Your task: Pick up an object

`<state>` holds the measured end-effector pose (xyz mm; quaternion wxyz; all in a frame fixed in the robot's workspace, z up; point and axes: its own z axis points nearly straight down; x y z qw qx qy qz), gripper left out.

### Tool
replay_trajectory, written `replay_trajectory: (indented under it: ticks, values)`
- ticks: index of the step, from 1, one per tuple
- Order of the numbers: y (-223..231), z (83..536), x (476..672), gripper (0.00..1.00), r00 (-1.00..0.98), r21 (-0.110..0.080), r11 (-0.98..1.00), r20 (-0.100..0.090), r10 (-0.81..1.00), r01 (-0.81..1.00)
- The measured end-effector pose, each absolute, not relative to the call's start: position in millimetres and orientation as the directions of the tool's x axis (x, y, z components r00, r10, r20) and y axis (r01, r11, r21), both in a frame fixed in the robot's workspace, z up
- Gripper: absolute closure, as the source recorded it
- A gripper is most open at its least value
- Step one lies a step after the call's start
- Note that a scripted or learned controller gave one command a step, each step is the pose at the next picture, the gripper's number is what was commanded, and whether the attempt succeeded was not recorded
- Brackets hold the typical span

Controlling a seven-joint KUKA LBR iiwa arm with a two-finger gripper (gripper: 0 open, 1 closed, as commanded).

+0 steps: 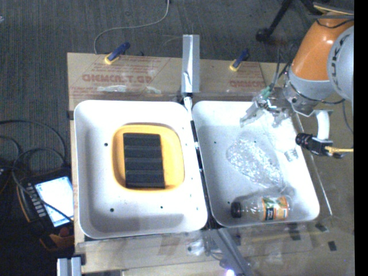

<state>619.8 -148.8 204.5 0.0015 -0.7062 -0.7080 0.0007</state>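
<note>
Bottle (261,207) lies in right bin (215,154); jaws (265,109) spread, gripping nothing.

Glossy white plastic bins (92,171); crinkled clear wrapper (253,161).

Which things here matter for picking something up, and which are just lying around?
For the job: gripper; clear crinkled plastic and bottle in the right bin; yellow tray in the left bin.

Lying about: blue clamps, tablet.
</note>
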Motion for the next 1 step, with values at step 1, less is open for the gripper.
replay_trajectory:
  ticks: [1]
  values:
    - [-166.5,167.0,597.0,0.0,-0.121,-0.003,0.121,-0.001,0.993,0.993]
